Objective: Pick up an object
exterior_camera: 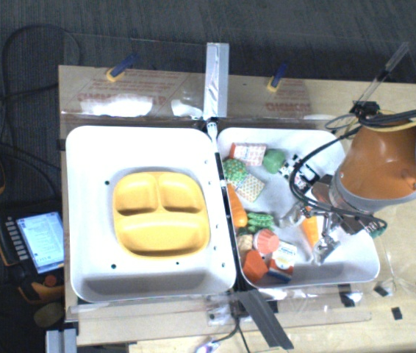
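Here, gripper [324,243] in right bin [362,267] — orange piece [309,231] just beside

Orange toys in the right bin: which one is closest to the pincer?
The small orange piece just left of the pincer; the long carrot lies against the bin's left wall.

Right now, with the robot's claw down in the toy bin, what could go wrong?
The gripper sits low in the right bin, close to its near wall, so it might bump or scrape it. The orange piece beside it is small and lies right next to the fingers, so it could get nudged away instead of grabbed. The toys are heaped tightly, so lifting one may drag its neighbours along.
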`<act>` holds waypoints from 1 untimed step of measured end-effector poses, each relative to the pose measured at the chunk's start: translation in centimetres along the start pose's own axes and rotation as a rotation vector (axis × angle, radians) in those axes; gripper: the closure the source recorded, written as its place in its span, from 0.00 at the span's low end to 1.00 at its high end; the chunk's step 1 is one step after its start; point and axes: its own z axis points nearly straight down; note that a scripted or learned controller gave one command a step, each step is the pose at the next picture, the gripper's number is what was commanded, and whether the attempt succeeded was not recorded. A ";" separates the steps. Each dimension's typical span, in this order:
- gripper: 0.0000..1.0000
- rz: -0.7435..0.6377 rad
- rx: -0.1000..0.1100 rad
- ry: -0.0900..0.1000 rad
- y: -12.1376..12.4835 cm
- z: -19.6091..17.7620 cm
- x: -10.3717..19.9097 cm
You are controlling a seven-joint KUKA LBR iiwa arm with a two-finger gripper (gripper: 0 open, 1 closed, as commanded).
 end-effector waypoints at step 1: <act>1.00 0.000 -0.002 0.002 0.0 -0.6 -0.1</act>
